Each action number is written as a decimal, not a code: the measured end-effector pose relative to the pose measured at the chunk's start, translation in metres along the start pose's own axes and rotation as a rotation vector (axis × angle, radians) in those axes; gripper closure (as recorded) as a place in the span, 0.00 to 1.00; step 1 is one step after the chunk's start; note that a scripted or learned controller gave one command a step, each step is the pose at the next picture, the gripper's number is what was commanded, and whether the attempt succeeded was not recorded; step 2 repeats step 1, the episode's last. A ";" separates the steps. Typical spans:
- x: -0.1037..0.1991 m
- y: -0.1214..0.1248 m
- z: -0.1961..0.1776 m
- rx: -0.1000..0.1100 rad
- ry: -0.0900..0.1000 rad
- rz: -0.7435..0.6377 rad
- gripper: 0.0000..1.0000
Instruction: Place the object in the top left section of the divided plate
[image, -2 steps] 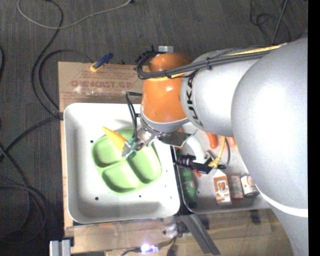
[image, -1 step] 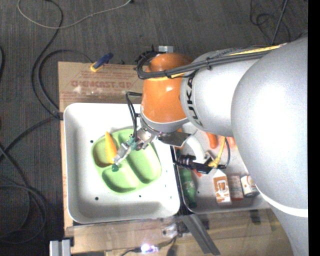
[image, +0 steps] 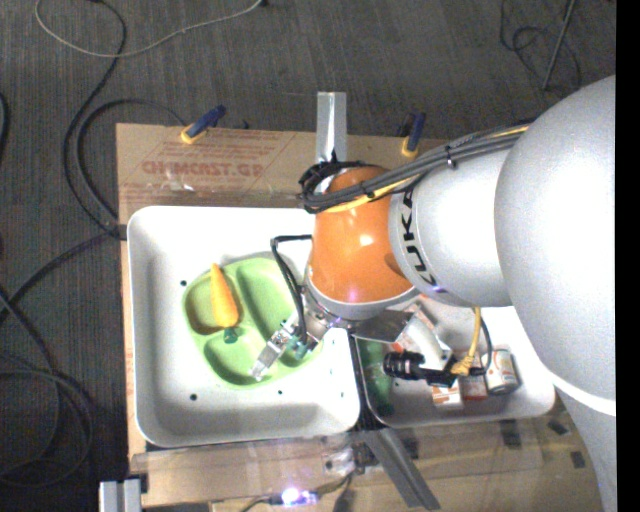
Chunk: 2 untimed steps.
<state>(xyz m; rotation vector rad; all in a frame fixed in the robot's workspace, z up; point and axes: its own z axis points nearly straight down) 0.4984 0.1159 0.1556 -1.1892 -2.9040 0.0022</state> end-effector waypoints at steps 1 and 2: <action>0.004 -0.017 0.044 0.000 0.000 -0.073 0.00; 0.004 -0.017 0.044 0.000 0.000 -0.073 0.00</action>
